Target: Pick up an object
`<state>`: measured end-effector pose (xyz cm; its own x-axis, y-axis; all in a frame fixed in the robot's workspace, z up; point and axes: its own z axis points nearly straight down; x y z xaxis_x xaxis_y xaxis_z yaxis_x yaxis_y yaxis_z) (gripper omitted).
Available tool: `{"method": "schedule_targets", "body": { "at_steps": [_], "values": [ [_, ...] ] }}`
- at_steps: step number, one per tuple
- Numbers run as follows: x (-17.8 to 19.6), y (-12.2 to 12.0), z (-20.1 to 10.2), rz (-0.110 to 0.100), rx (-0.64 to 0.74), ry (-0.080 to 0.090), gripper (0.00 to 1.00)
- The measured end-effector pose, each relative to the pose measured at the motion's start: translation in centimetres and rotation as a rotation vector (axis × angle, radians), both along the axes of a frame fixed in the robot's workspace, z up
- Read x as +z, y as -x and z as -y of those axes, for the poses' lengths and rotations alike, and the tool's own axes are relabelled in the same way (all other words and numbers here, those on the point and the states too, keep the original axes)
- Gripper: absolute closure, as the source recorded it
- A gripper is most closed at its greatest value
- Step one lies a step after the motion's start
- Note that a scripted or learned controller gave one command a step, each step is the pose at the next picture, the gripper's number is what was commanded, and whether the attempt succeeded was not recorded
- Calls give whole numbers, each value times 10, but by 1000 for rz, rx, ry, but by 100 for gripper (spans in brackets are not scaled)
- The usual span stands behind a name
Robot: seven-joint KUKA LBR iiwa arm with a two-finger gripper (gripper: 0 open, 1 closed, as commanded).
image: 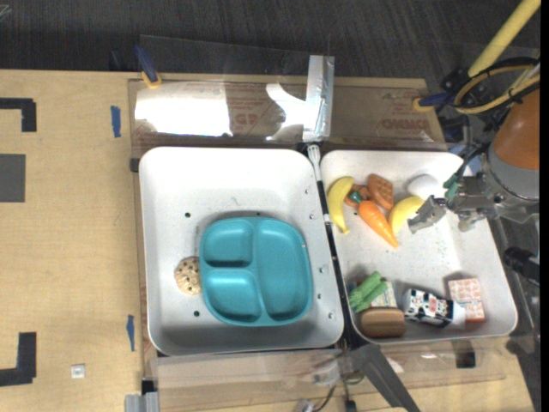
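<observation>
beside the tool (436, 212) crowd a lemon (403, 212), carrot (376, 221) and banana (338, 201).

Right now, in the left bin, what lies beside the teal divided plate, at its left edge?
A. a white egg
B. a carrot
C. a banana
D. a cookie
D. A round speckled cookie rests on the floor of the left bin, against the left edge of the teal divided plate.

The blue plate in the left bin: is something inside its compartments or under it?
The compartments of the blue plate hold nothing. A cookie lies beside its left edge, partly tucked under. What the plate covers cannot be seen.
</observation>
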<state>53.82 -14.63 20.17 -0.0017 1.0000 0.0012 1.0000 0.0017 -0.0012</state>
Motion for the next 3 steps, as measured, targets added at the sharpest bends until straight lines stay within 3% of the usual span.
{"method": "schedule_targets", "body": {
  "at_steps": [1, 2, 3],
  "values": [
    [-113, -50, -54, 11, -33, 2, 0],
    [-102, -51, -53, 13, -35, 2, 100],
    [-11, -71, -135, 13, -101, -4, 100]
  ]
}}
